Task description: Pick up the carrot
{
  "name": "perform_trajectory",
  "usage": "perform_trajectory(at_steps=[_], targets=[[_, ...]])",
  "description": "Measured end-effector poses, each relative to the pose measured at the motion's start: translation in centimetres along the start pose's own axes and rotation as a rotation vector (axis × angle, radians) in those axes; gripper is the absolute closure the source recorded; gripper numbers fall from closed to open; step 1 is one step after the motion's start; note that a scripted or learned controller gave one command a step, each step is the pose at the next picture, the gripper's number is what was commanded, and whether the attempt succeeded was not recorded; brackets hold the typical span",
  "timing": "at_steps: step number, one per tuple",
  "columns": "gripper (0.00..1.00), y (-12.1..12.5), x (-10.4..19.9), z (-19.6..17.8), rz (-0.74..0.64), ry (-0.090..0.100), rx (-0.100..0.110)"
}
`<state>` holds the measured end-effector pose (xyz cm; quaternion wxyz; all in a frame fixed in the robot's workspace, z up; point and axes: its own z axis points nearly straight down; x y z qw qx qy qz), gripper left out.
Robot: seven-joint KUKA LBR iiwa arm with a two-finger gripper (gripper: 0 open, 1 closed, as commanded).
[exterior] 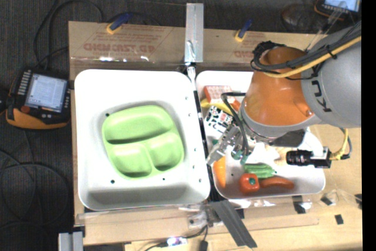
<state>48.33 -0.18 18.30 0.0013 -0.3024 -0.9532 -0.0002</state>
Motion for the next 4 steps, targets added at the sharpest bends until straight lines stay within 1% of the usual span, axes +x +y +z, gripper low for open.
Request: perform_trajectory(at_steps=[1, 2, 3, 4], targets=[[1.0, 4.0, -5.0, -2.6, 0.006, -0.002, -0.002], [1.0, 2.6, -1.8, -25.2, 0.011, -0.006, -0.001], [1.0, 2.7, 0.8, -7.5, -0.308, -0.002, 0.0], [1.0, 5.3, 2.0, -6.8, -0.419, -0.003, 0.001]])
